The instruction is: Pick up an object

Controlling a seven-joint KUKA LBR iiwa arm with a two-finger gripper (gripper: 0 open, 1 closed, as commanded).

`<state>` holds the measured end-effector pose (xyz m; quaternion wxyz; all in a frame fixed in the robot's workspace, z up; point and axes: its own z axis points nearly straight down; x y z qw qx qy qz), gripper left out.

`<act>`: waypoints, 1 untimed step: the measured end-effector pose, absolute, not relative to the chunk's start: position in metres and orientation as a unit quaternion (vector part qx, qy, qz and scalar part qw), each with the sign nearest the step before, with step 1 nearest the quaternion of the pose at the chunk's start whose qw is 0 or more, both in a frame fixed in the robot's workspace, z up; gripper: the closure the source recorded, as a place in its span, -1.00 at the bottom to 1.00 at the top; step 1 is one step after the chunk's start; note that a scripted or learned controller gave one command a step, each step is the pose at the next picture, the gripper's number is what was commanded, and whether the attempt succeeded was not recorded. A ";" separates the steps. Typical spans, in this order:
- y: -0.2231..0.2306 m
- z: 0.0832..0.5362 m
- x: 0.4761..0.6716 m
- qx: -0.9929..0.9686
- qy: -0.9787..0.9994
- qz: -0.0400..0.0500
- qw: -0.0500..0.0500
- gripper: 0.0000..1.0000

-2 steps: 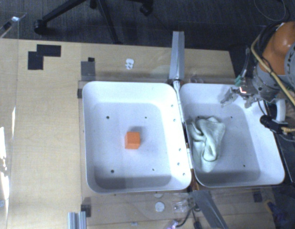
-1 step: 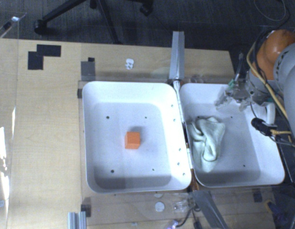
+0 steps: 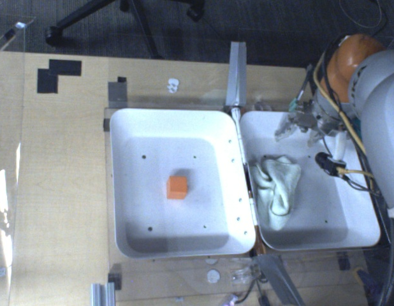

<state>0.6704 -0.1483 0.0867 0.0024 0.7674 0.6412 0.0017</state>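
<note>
While the cloth point(image 3: 277, 190) lies rumpled, the orange cube point(image 3: 177, 187) bears no label.

You are looking down on a robotics lab bench: a pale wooden benchtop point(image 3: 57, 190) with black tape marks point(image 3: 57, 74), two white bins point(image 3: 130, 234) fixed by metal brackets point(image 3: 236, 75), bundled cables point(image 3: 350, 139) along the arm, and an office chair base point(image 3: 130, 8) on dark carpet.
</note>
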 end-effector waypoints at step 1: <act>-0.147 0.100 0.673 0.765 0.644 0.003 0.006 1.00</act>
